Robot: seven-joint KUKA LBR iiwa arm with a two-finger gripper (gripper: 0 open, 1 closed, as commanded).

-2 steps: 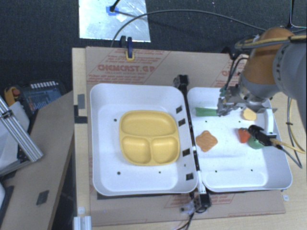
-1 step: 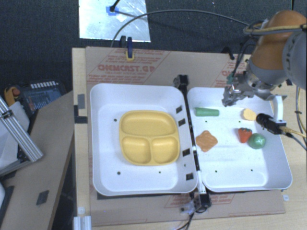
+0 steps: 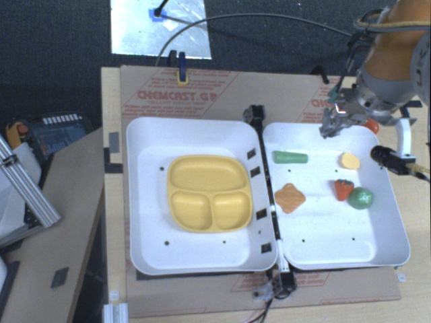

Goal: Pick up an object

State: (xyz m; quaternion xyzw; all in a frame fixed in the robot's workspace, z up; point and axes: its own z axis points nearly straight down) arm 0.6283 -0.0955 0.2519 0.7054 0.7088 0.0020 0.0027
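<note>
Toy foods [image 3: 290,157] lie in right bin [image 3: 377,247]; yellow tray [image 3: 205,192] fills left bin [image 3: 148,247].

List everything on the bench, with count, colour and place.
Left bin: one, white, left half of bench.
Right bin: one, white, beside it.
Tray: one, yellow, three compartments, in left bin.
Long piece: one, green, right bin, upper left.
Flat piece: one, orange-tan, right bin, near the divider.
Small piece: one, pale yellow, right bin, upper right.
Strawberry-like piece: one, red, touching the round piece.
Round piece: one, green.
Arm: grey and orange, top right.
Gripper: over the right bin's far edge.
</note>
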